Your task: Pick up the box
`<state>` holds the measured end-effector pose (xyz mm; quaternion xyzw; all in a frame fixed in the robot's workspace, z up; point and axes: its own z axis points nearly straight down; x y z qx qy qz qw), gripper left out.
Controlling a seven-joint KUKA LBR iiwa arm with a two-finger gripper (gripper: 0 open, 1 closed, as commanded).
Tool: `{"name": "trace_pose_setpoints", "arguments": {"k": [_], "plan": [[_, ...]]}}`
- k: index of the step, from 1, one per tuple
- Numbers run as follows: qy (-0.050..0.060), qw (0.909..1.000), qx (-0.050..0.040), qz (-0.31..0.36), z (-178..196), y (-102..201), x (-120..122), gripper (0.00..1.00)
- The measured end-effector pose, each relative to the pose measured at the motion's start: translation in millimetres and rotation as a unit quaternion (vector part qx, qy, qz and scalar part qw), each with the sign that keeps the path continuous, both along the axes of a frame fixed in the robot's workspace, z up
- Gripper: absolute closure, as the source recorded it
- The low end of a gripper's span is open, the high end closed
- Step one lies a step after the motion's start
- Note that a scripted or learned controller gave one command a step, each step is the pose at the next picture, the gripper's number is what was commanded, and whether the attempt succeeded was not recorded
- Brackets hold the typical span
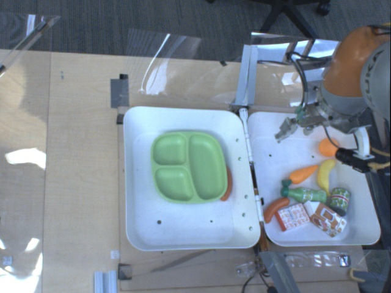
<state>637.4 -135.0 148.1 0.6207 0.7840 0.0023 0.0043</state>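
Two small boxes lie at the near edge of the right bin (360, 237): a red and white box (294, 217) and a brown and white box (328, 220) just right of it. My gripper (286, 129) hangs over the far left part of that bin, well behind both boxes. It is open, with nothing between its fingers. The grey arm with its orange band (354, 60) reaches in from the upper right.
Also in the right bin are an orange carrot (303, 174), a yellow banana (324, 173), a green bottle (305, 195), a green can (339, 200), a red sausage (275, 209) and an orange piece (328, 147). The left bin (140, 224) holds a green divided plate (188, 166).
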Motion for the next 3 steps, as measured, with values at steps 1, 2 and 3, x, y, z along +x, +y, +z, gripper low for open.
{"name": "trace_pose_setpoints", "arguments": {"k": [1,2,3], "plan": [[-0.003,0.9911,-0.0016,0.133,-58,25,-109,0.0],[-0.009,0.991,-0.0034,0.133,-45,25,-104,1.0],[0.0,0.9993,0.0005,0.039,93,96,-81,1.0]]}}
